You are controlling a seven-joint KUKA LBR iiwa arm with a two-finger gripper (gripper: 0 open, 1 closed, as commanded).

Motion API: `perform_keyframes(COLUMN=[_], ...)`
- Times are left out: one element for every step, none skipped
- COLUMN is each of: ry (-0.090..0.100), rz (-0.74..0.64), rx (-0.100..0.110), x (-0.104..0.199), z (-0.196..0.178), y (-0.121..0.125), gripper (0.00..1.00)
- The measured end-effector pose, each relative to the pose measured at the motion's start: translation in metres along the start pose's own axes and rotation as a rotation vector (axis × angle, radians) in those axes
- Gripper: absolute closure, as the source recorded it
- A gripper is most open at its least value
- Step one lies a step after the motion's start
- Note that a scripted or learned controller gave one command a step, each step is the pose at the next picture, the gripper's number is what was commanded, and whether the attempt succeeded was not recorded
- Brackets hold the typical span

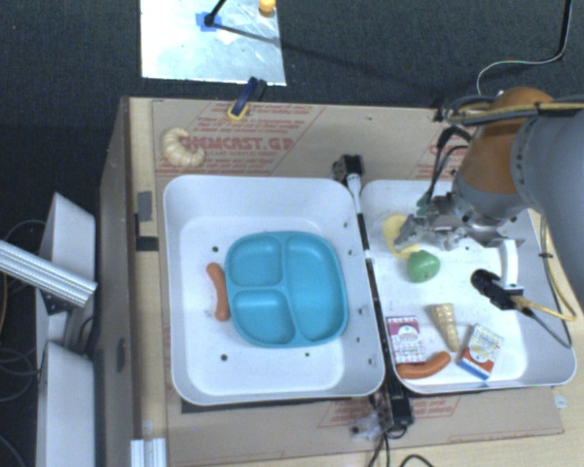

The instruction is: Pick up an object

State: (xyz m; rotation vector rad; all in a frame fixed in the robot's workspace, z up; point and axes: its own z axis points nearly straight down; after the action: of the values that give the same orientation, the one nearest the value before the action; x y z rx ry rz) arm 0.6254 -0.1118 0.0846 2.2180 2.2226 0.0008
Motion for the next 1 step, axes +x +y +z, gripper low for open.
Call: perform_keyframes(ry=[0.001], rz=[0.000], rx=[0.001], x=[0.0224], z=[0.0002], y=[-0.0311], gripper=[0.00])
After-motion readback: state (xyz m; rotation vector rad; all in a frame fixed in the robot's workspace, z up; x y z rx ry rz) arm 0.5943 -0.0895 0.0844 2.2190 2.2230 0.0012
